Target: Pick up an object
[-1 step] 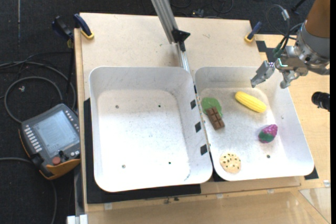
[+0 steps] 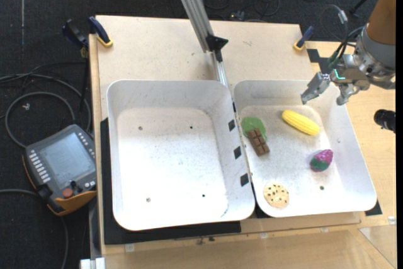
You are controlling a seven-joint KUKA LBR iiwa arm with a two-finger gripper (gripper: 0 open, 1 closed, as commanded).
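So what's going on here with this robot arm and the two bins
The arm reaches in from the right, its gripper open above the far edge of the right bin, holding nothing. In that bin lie a yellow corn cob, a chocolate bar resting on a green piece, a purple-and-green item and a cookie. Nothing is picked up yet.

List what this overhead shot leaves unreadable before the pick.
- Arm: cut off by the right edge above the gripper.
- Green piece: partly covered by the brown bar, so its shape is unclear.
- Purple item: too small to identify.
- Cookie: surface detail blurred.
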